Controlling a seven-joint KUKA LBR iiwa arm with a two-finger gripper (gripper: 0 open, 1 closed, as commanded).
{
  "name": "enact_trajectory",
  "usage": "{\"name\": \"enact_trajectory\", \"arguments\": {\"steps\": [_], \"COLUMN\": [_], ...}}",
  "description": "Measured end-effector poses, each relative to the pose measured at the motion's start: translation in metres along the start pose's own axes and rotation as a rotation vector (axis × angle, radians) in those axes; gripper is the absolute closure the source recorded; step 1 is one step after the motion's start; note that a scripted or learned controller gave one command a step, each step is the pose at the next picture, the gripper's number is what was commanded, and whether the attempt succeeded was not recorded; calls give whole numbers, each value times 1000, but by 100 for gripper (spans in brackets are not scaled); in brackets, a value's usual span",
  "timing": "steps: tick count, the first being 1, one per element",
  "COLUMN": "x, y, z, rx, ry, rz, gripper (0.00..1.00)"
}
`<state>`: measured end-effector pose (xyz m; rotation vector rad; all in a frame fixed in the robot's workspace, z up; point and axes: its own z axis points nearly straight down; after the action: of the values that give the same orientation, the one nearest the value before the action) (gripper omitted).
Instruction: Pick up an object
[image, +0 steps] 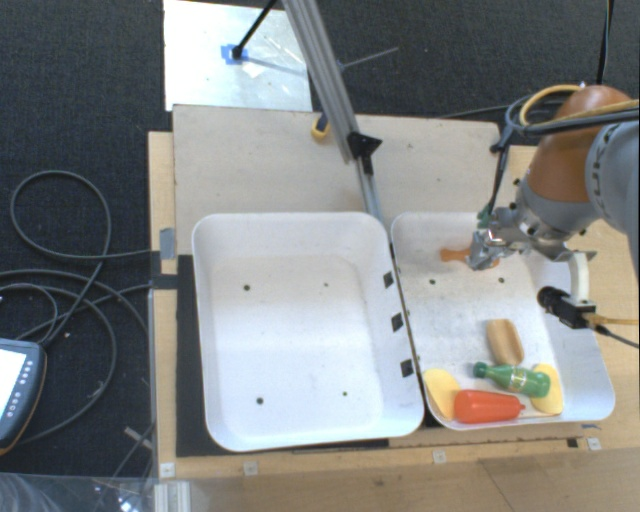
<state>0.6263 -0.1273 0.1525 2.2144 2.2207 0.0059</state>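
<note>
My gripper hangs over the far part of the right bin. A small orange object sticks out to the left from between its fingers, so the gripper is shut on it. Near the bin's front lie a tan bread roll, a green bottle on its side, a red-orange vegetable, and two yellow pieces.
The left bin sits beside the right one, and a divider with black clips runs between them. A slanted metal pole crosses the bench behind the bins. Cables lie on the floor at left.
</note>
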Motion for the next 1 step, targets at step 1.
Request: {"name": "enact_trajectory", "arguments": {"steps": [1], "x": [9], "y": [-2], "z": [-55], "rx": [-1], "ry": [0], "rz": [-3], "gripper": [100]}}
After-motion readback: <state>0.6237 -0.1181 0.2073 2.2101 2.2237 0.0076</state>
